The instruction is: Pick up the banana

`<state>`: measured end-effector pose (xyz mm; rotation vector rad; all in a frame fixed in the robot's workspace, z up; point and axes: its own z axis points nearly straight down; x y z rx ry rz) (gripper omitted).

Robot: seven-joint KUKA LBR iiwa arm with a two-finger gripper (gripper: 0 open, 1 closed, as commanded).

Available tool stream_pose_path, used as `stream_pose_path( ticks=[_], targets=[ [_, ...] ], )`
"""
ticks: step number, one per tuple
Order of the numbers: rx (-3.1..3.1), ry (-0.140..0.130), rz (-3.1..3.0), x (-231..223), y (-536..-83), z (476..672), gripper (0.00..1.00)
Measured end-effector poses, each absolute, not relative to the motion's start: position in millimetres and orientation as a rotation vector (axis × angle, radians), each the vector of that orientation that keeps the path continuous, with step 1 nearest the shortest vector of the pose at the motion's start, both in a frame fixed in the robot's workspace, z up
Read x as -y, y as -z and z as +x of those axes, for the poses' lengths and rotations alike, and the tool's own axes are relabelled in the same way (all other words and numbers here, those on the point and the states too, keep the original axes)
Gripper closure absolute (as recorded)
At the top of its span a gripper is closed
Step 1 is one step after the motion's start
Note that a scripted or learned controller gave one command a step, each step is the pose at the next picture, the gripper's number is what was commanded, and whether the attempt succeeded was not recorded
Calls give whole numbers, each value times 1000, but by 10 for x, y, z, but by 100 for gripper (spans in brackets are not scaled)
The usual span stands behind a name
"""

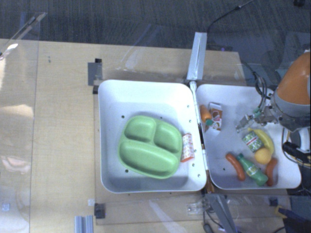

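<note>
Pincer (249,121): from my screen I see it low in the right bin, its thin metal fingers spread apart with nothing between them, just above the banana's upper end.
Arm (295,93): it comes in from the right edge, orange band showing over the grey wrist.
Banana (265,138): it lies in the right bin, toward its right side, curving down to a yellow lemon (262,155) that touches its lower end.
Small can (251,141): green and white label, lying against the banana's left side.
Green bottle (253,170): near the bin's front wall, between two sausages (234,164).
Right bin (228,98): I also see a small carton (215,116) and an orange piece near its left wall.
Left bin (146,93): it holds a green divided tray (150,147), with a small packet (187,147) at the tray's right edge.
</note>
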<state>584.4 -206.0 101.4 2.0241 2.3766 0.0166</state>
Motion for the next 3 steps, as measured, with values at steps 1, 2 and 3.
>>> stream_pose_path(
  ticks=[1,2,3],
  targets=[
    [-2654,-6,1663,2065,-906,5207,0],
    [-2648,-14,1652,2051,-1024,5258,100],
    [-2649,-13,1653,2052,-1019,5253,0]
  ],
)
